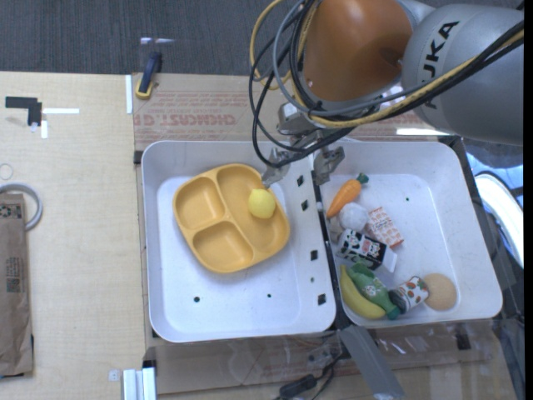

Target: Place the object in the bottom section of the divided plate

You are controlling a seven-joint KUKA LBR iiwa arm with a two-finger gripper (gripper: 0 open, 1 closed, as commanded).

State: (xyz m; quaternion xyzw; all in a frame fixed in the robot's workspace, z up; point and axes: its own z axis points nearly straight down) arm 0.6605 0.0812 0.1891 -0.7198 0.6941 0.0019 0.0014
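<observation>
Lemon sits in the plate's right section, gripper just above it; whether it's clenched or released, I cannot tell.

Yellow plate, yellow ball

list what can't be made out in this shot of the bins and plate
- Gripper: the orange band and cables cover most of it, so the jaws' state cannot be told.
- Lemon: it lies on the plate by the right rim; whether the gripper touches it is unclear.
- Carton and bottle in the right bin: print too small to read.
- Arm: cut off by the top and right edges.
</observation>
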